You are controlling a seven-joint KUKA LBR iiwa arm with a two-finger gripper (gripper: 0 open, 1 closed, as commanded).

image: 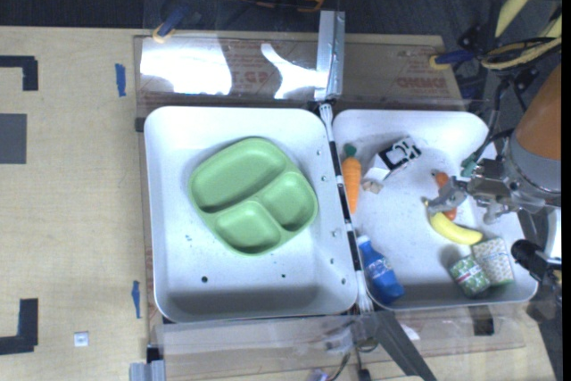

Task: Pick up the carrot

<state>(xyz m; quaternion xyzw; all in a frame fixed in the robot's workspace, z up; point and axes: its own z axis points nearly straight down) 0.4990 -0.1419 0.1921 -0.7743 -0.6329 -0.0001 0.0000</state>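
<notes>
A: Where is the carrot (pixel 351 184) seen from the camera above the bench?

B: It is found in the right bin (pixel 419 122), laid right along that bin's left wall. Its green top is pointed toward the bin's far edge and its thin tip toward the near edge, so its long line is run beside the wall.

A: And the gripper (pixel 464 190)?

B: It is seen over the right part of the same bin, near the right wall, just above a banana (pixel 456 230). Nothing is seen pinched by it. Whether it is spread or pressed together cannot be told.

A: Which way must it be moved?

B: The carrot is placed well apart from it, across the bin toward the left wall. A sideways trip is likely needed. The wall may be bumped, since the carrot is tucked so close to it.
</notes>
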